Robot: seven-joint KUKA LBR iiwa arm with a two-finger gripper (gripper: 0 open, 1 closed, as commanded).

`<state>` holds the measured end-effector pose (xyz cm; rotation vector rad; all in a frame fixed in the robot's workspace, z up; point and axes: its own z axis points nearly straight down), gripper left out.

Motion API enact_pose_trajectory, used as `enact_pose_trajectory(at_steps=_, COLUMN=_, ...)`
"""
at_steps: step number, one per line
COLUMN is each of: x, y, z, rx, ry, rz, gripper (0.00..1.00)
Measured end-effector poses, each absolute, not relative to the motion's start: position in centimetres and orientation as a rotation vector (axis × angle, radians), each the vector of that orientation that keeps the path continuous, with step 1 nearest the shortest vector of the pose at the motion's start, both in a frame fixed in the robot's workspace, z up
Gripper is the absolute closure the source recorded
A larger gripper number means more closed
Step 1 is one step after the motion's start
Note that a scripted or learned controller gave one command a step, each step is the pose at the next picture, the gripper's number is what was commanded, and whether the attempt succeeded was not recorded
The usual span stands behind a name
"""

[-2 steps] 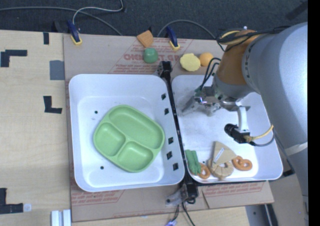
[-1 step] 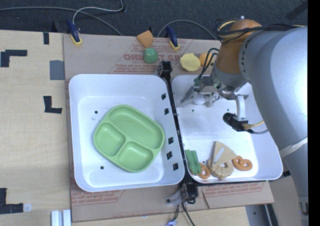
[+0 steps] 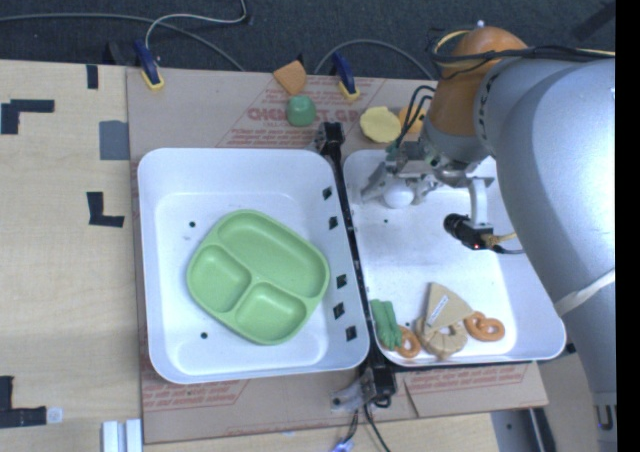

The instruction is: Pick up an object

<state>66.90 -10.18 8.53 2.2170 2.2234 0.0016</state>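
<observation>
Grey arm (image 3: 560, 170) reaches in from the right of the frame, orange band at upper right, with its gripper (image 3: 400, 185) lowered into the top left corner of the right bin (image 3: 420, 240). Fingers look spread around a small white object (image 3: 398, 196); whether they grip it is unclear.

Green plate (image 3: 258, 276) across left bin (image 3: 165, 185)
</observation>
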Motion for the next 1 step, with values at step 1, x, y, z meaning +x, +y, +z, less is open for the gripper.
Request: enact_pose_trajectory(at_steps=1, x=66.87, y=-10.22, z=9.52, rx=2.216, ry=2.224, rz=-0.004, gripper=1.0)
